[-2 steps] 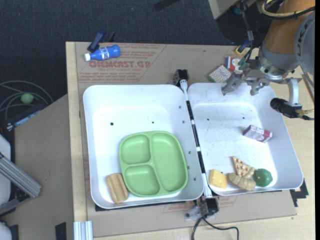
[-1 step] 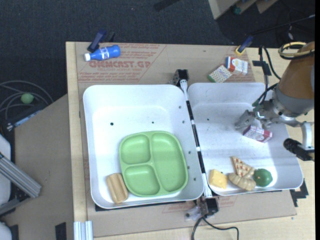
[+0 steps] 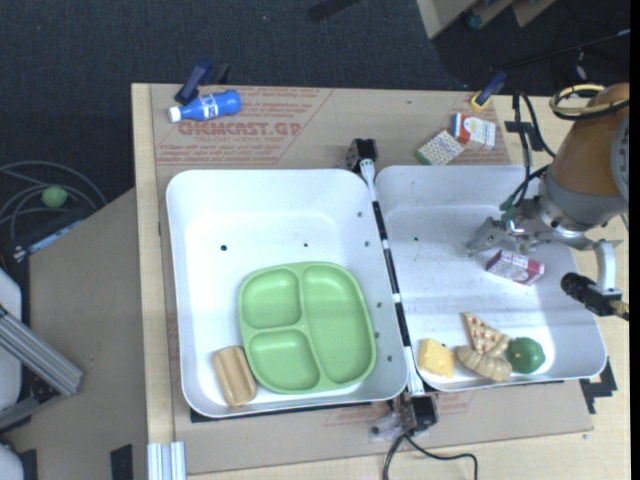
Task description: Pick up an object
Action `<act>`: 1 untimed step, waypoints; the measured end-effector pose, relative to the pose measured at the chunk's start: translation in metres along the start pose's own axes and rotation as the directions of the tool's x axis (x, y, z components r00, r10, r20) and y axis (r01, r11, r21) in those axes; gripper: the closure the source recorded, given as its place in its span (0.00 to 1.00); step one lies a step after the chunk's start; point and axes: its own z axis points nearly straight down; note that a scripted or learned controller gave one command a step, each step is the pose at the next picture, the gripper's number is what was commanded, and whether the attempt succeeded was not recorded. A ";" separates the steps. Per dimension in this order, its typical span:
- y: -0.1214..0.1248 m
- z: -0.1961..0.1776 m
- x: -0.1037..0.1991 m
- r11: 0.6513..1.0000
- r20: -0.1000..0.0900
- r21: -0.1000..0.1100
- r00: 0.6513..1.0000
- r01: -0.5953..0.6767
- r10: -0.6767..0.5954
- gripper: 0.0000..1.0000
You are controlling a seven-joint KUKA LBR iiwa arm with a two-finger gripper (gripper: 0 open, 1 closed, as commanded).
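While the gripper (image 3: 497,236) sits low in the right bin (image 3: 440,193), its fingers (image 3: 482,240) look spread apart with nothing between them. One small red-and-white packet (image 3: 516,265) lies just beside the fingertips, toward the bin's near side; contact unclear. One grey arm (image 3: 590,168) with orange band comes in from the right.

Right bin, near edge: one yellow chunk like cheese (image 3: 435,359), one tan pastry-like piece (image 3: 485,364), one waffle-patterned wedge (image 3: 482,333), one green round item (image 3: 526,354), all clustered, touching or nearly so. Well apart from the packet.

Left bin (image 3: 260,208): one green three-compartment tray (image 3: 304,325), one tan bread-like bar (image 3: 234,375) just beside the tray's near left corner.

On the cardboard bench top (image 3: 300,128) behind the bins: one blue-and-white bottle (image 3: 205,106) lying on its side, one blue clip (image 3: 193,81) beside it, two small cartons (image 3: 458,140) near the right bin's far edge, one blue-and-yellow clip-like thing (image 3: 488,90) behind them.

Off the bench, left: one green ball (image 3: 54,197) by coiled cables (image 3: 30,203).
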 end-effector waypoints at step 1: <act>0.001 -0.011 0.000 1.000 0.001 -0.003 1.000 0.000 0.000 1.00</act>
